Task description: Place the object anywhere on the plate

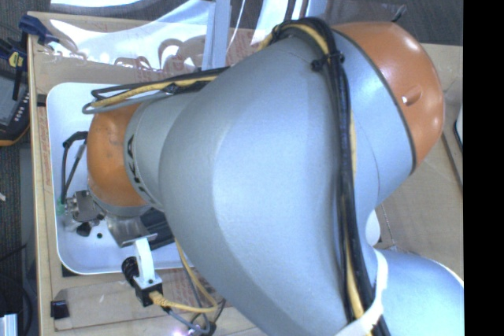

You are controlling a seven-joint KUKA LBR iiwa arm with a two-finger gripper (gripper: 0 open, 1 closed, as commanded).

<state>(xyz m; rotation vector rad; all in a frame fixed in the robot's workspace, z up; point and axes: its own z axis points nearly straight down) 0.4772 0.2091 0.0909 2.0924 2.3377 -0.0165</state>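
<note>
The plate and the object are hidden under the big grey arm (268, 169), so I cannot tell where they are. The arm reaches over the left white bin (55, 161). I cannot tell what the gripper is doing. It might grab nothing, or bump the bin wall.

Bright, even light falls from above. The arm (276, 169), close under the camera, looks soft and a bit out of focus, with a pale sheen across its grey shell. The left bin (59, 169) glows bluish-white, nearly washed out. Clear panels (134, 8) at the back catch hard glare.
</note>
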